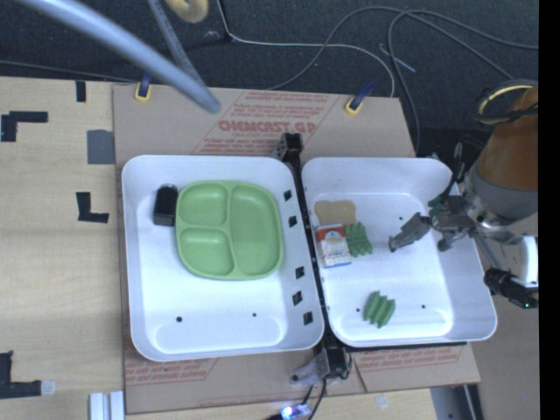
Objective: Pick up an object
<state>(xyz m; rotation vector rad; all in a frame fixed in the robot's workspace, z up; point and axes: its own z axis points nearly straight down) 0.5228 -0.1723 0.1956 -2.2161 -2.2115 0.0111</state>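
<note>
While the arm reaches in from the right, I see its upper body cut off by the frame edge, and its bulk hides part of the right bin's far right wall. On the surface, the left bin carries a green divided plate with a small black object touching its left rim; what that object is I cannot make out. The right bin holds a tan flat piece, a small red-and-white packet just beside a green item, and a second green piece lying apart near the front wall. The claw hangs over the right bin's open middle, right of the packet cluster and apart from it, gripping nothing; I cannot tell how wide it stands. Bare floor lies around the front green piece.
</note>
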